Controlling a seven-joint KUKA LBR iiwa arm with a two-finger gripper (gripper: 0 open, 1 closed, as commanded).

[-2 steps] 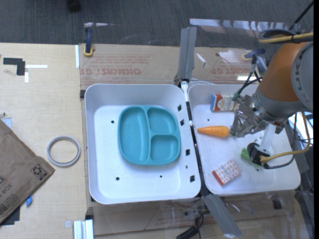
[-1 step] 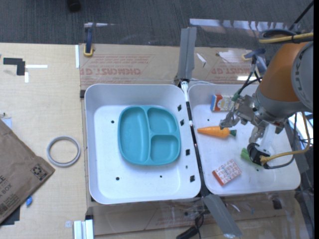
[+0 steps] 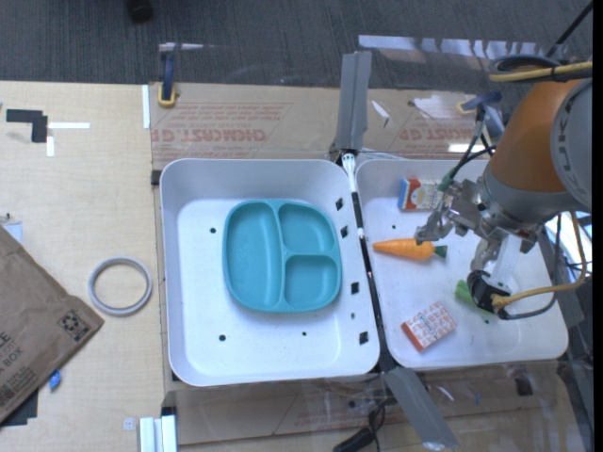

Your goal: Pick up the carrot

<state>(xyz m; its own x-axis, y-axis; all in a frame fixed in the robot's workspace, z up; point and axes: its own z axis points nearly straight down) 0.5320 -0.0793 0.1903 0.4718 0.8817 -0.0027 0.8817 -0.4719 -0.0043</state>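
A wooden surface (image 3: 75,186) carries two shallow white bins side by side, the left bin (image 3: 179,281) holding a teal divided plate (image 3: 281,254) at its centre, the right bin (image 3: 528,345) crowded by the grey-and-orange arm (image 3: 532,144) that reaches over its far right corner. The carrot (image 3: 405,248) lies flat on the right bin's floor, close to its left wall and about midway between its far and near edges, orange tip toward the left wall, green end toward the arm. The pincer (image 3: 436,228) hangs at the carrot's green end, just beside or touching it; whether its fingers are spread or closed cannot be told from this slanted view, and nothing shows the carrot between them.

The risks look plain. The pincer sits over the thin green end and not the thick middle, so a closing grip may catch only the leaves and let the carrot swing or drop. A sideways nudge could roll it against the left wall, where the fingers would have little room. A small packet (image 3: 419,194) near the far edge, a red-and-white box (image 3: 429,326) toward the near edge and a green item (image 3: 464,292) beside the arm's cabling lie close enough to be knocked. A grey tape ring (image 3: 120,284) rests on the surface by its left edge, well apart.
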